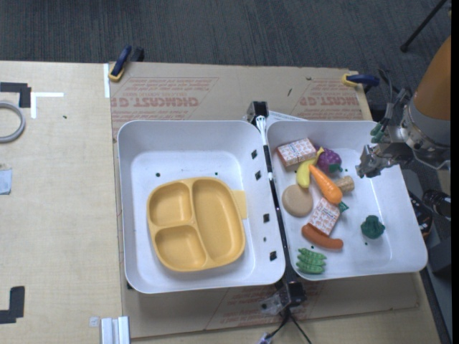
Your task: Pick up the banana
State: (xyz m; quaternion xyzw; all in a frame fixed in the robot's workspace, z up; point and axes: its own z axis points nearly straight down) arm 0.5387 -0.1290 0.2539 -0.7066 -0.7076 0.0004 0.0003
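Near edge: green ridged toy pea pod [311,261] lies at the front of the right shallow white bin [401,260], with a red-orange toy sausage [323,237] just behind it.
Banana: small yellow toy banana [306,173] lies in the right bin near its left wall, resting free of the hand.
Around the banana: orange toy carrot [328,185] lies just beside it on the right; a purple toy grape bunch [329,159] sits just behind the carrot; a red-and-white printed box [296,151] lies just behind the banana; a round tan toy cookie [297,201] lies just in front of it.
Further in the bin: a second red-and-white printed packet [325,216] lies tilted between cookie and sausage; a dark green toy broccoli floret [372,227] sits well apart toward the right wall.
Hand: grey two-finger hand [371,163] hangs over the right bin's back right part, well apart from the banana; whether its fingers are wide or narrow cannot be told.
Left bin: left shallow white bin [136,192] holds a yellow three-compartment plastic plate [195,223].
Worktop: pale wooden worktop [57,213] carries both bins on a brown cardboard sheet [179,95].
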